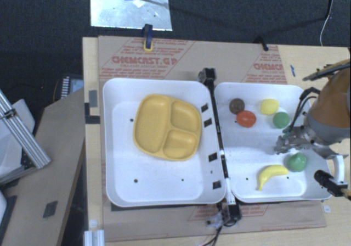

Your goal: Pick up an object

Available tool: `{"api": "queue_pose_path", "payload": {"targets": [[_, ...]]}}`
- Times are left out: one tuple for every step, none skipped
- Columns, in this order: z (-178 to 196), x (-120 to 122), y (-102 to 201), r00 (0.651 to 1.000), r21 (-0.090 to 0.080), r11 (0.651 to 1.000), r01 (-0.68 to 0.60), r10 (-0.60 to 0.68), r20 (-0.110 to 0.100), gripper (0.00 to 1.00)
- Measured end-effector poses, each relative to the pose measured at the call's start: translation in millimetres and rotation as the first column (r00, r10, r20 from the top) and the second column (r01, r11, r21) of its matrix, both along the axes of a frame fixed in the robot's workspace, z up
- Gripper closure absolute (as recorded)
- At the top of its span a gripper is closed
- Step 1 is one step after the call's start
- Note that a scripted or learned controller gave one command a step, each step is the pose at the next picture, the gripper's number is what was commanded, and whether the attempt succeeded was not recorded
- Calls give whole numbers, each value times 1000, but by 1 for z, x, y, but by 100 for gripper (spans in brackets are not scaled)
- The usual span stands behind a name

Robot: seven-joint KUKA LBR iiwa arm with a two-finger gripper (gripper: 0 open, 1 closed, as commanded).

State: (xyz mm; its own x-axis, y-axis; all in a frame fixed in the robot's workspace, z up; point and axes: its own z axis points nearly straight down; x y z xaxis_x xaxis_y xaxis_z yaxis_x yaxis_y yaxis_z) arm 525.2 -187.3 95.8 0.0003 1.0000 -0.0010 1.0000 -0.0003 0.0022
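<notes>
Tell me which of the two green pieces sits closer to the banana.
The lower green piece, just right of the banana; the other green piece lies higher, beside the yellow lemon.

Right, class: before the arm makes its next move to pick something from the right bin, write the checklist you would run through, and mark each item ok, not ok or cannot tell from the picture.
1. Objects to pick lie in the right bin: ok; banana, green pieces, red piece, yellow piece, brown piece.
2. Gripper is over the right bin: ok.
3. Nearest target is apart from its neighbours: not ok; the lower green piece sits close beside the banana.
4. Fingers ready for a grasp: cannot tell.
5. Gripper already carries something: cannot tell.
6. Yellow tray lies out of the way, in the left bin: ok.
</notes>
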Motion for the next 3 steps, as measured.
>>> {"api": "queue_pose_path", "payload": {"targets": [[46,2,-9,1000,-1,1000,1,-1,2,100],[105,13,-9,1000,-2,1000,-5,5,4,100],[131,14,-9,1000,-1,1000,-5,5,3,100]]}}
